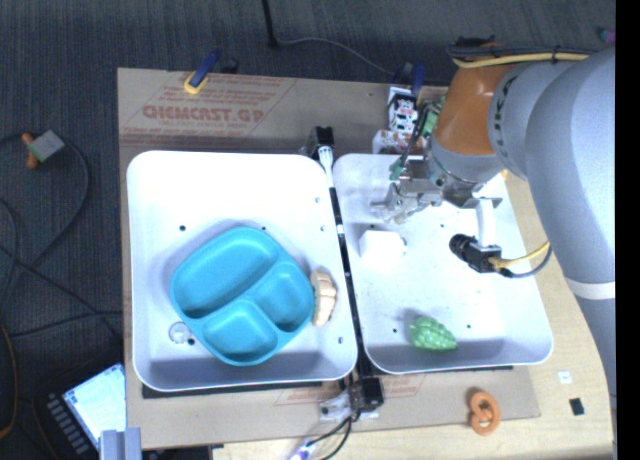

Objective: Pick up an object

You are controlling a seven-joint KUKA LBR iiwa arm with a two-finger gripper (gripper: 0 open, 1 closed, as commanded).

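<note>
Gripper hung low over the upper left part of the right bin; open or closed, could not tell, nothing seen held. White block was small, squarish, pale against the bin floor, just below the gripper in the view; contact unclear. Green lumpy piece was rounded and bumpy, near the same bin's front wall, well apart from the block. Counts: two bins, one white block, one green piece, one blue three-part plate in the left bin, one beige curved piece touching the plate's right edge, one orange ring on the bench
</note>
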